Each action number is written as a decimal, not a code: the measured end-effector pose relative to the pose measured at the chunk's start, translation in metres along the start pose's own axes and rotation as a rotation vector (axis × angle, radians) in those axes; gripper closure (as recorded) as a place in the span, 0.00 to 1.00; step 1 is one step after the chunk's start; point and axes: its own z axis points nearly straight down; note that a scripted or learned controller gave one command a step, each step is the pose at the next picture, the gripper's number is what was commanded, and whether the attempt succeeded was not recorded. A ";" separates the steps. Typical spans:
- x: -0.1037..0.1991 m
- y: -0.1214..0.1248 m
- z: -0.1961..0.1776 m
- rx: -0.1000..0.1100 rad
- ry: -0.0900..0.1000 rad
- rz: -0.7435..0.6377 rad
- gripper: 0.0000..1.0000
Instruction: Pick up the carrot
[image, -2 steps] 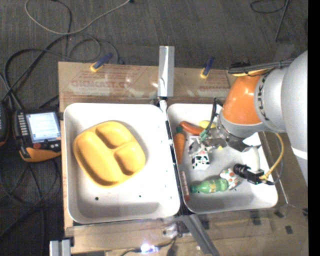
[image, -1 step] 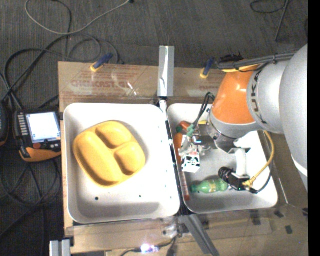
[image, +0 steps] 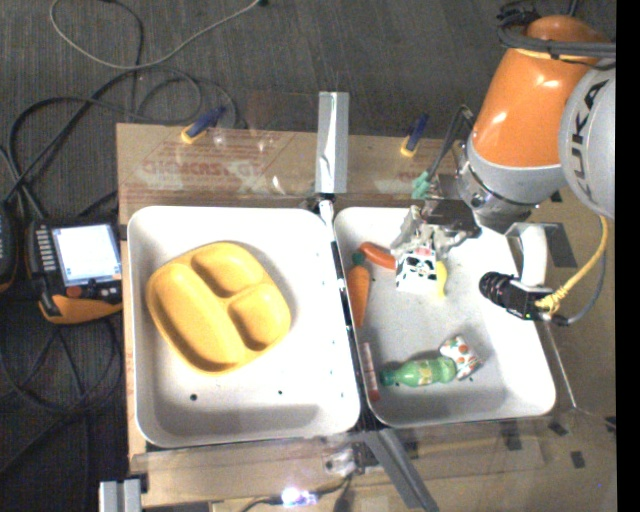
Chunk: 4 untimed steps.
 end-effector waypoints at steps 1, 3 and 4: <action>0.052 -0.028 0.127 0.004 0.004 0.265 1.00; -0.084 -0.032 0.141 0.013 0.001 0.401 1.00; -0.030 -0.058 0.075 0.005 0.002 0.427 1.00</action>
